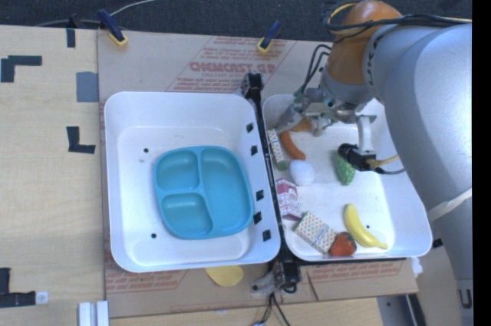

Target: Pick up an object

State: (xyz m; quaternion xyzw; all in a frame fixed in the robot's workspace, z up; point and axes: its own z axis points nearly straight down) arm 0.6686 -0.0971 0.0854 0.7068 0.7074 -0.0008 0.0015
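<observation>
Left bin (123, 163): holds a blue tray (203, 190).
Right bin (399, 228): carrot (291, 144), white ball (302, 172), green item (344, 169), banana (362, 227), untouched.
Gripper (313, 117): over the bin's upper part, near the carrot.
Jaws: cannot tell.
Progress: nothing lifted; grasp remains.

Blue tray (203, 190), yellow banana (360, 226), green veg (344, 169), white bins (123, 163).

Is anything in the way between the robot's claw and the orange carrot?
Nothing visible blocks it. The gripper hangs right above the carrot in the right bin. A white egg lies just below the carrot, off to the side.
</observation>
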